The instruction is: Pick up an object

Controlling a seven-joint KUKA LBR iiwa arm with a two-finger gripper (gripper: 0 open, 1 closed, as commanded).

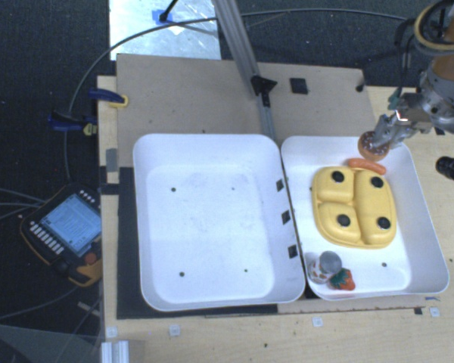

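Observation:
My gripper [378, 141] hangs over the back edge of the right bin [420, 203], reaching in from the upper right. A small round brown object [371, 148] sits between its fingertips, and the fingers are shut on it. Just below it an orange carrot-shaped piece [365, 165] lies in the bin. A large yellow four-part block with black dots [355, 205] fills the middle of that bin. In the bin's front left corner lie a small grey ball [330, 262] and a red and green strawberry-like toy [343, 280].
The left bin [204, 218] sits beside the right one, joined by black clips [285, 216]. A slanted metal pole [238, 36] rises behind the bins. A handheld pendant [64, 229] lies off the bench at left, with cables around it.

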